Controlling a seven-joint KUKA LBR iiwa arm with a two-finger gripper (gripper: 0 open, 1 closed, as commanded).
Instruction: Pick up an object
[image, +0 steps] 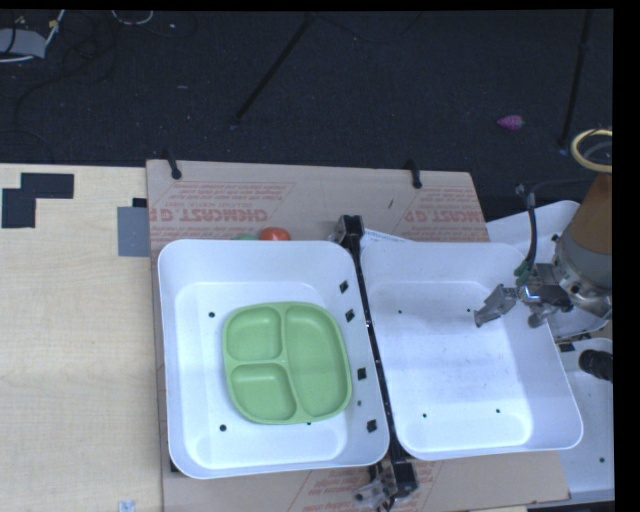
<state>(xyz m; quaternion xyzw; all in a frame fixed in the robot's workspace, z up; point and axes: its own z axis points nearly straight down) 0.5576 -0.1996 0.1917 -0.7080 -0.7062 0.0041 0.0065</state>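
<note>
Nearby, green plate (287, 362) in left bin (190, 290).

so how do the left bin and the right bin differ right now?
The left bin holds a green divided plate; the right bin shows bare white floor. The gripper hangs over the right bin's upper right, away from the left bin. Both are shallow, white, side by side.

cardboard sheet (300, 205), wooden bench (70, 350), cables (280, 50)

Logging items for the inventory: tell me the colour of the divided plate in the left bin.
Light green, plain. The divided plate shows clearly in the camera view.
</note>
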